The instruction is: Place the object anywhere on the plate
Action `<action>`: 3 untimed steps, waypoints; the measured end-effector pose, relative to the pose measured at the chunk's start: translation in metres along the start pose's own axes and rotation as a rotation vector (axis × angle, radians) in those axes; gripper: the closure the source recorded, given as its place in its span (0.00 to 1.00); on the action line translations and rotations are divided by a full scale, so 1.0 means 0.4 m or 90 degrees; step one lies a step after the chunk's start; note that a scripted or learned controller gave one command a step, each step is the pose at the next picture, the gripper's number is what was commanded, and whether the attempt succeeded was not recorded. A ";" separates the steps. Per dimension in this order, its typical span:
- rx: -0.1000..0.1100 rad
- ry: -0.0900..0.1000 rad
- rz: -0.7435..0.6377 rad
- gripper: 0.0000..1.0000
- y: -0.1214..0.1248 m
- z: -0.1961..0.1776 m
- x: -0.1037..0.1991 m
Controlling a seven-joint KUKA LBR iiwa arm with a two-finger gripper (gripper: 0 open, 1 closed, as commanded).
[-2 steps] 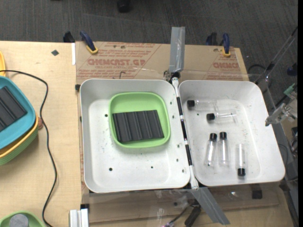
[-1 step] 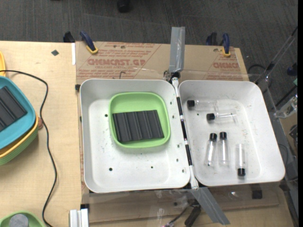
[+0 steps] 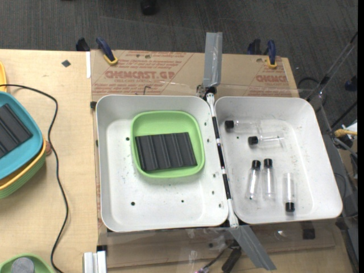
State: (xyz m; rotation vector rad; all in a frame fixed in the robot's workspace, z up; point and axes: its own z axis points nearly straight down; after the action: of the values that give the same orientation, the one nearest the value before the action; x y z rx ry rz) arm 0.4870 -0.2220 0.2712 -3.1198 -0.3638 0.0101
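Vials (image 3: 268, 178) lay scattered in the right bin (image 3: 318, 152), well apart from the green plate (image 3: 142, 124) in the left bin (image 3: 114, 209) at frame centre-left. Pincer state could not be told. A good pick would likely centre on one separate vial, such as the lower-right one (image 3: 289, 193), then carry it over the plate's dark ribbed insert (image 3: 166, 151).

- A teal dish (image 3: 17, 132) sat stacked on a yellow one at the left edge.
- A black cable (image 3: 58, 169) crossed the bench.
- Possibly chair casters (image 3: 149, 5) above.
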 end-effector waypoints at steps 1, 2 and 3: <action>0.000 0.000 0.017 0.00 -0.006 0.016 -0.023; 0.000 0.001 0.017 0.00 -0.005 -0.026 -0.023; 0.001 0.000 0.020 0.00 -0.006 0.047 -0.024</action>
State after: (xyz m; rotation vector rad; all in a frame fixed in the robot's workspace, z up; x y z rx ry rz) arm 0.4771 -0.2218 0.2527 -3.1238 -0.3148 0.0109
